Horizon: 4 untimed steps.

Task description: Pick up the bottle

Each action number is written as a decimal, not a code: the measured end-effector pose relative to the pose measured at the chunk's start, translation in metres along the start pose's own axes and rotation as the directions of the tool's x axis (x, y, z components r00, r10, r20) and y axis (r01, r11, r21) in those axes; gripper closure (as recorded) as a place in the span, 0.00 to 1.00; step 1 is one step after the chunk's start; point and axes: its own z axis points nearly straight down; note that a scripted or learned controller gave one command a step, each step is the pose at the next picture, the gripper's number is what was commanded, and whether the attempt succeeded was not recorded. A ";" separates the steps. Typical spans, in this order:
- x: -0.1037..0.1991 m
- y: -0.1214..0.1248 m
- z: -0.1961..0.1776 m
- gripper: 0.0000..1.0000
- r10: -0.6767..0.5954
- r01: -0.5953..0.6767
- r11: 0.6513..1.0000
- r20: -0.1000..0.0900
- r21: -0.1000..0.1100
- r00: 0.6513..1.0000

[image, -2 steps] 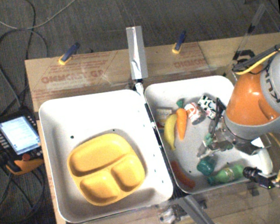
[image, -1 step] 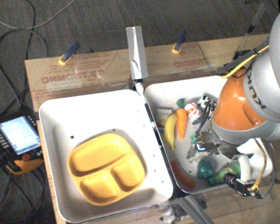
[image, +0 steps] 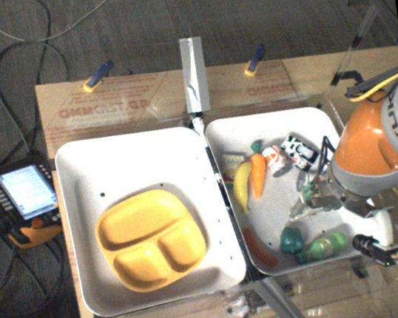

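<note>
Faint mirrored red lettering on the cardboard sheet (image: 123, 106) behind the bins, too washed out to read, a second red print at its right side equally illegible, glowing handheld screen (image: 23, 191) at left, text too small to read

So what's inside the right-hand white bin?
A yellow banana, orange carrot, green plastic bottle, teal toy and red piece. The arm's pincer hides part of the bin floor.

A robotics lab, probably: two white bins (image: 181, 138) clamped to a cardboard-covered bench (image: 131, 105), a teach pendant (image: 21, 194) at its left edge, cables (image: 15, 41) across carpet.
</note>
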 end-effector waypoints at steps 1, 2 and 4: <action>0.000 0.000 0.002 0.00 -0.001 0.001 1.000 0.002 0.000 1.000; 0.067 -0.002 0.002 0.00 0.002 -0.002 1.000 0.008 -0.001 1.000; 0.025 0.001 0.000 1.00 -0.554 0.554 0.833 0.001 -0.002 0.833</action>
